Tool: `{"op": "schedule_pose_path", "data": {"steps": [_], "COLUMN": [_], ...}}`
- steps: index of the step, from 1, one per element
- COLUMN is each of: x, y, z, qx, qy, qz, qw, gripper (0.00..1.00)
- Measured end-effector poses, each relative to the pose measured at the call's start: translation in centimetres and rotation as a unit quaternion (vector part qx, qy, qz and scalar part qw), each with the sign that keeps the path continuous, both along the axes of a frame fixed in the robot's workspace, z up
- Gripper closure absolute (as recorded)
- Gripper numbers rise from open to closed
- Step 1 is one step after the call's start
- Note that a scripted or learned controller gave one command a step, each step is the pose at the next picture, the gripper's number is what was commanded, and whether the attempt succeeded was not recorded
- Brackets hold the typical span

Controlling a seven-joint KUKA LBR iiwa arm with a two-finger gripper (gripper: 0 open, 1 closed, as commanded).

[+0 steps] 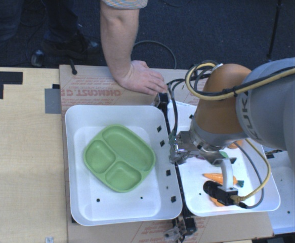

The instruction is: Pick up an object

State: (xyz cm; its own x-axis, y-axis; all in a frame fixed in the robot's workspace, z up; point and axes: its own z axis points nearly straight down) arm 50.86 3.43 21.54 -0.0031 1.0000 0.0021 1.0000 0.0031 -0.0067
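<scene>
Orange carrot-like piece (214, 176) lies on the floor of the right bin (197, 194), and the green divided plate (119, 157) sits in the left bin (112, 204). My pincer (179, 154) hangs close to the wall between the bins; I cannot tell how far open it is, or whether it has anything. Judgement: move clear of that wall, centre over the carrot piece, then descend across its narrow width.

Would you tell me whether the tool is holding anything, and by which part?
It cannot be told: the wrist covers most of the tool above the right bin. An orange piece lies loose there.
</scene>
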Motion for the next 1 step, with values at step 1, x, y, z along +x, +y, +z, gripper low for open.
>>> {"op": "schedule_pose_path", "data": {"steps": [1], "x": [0.42], "y": [4.27], "z": [0.9], "qx": [-0.0004], "qy": [-0.001], "qz": [0.0], "qw": [1.0], "gripper": [1.0]}}
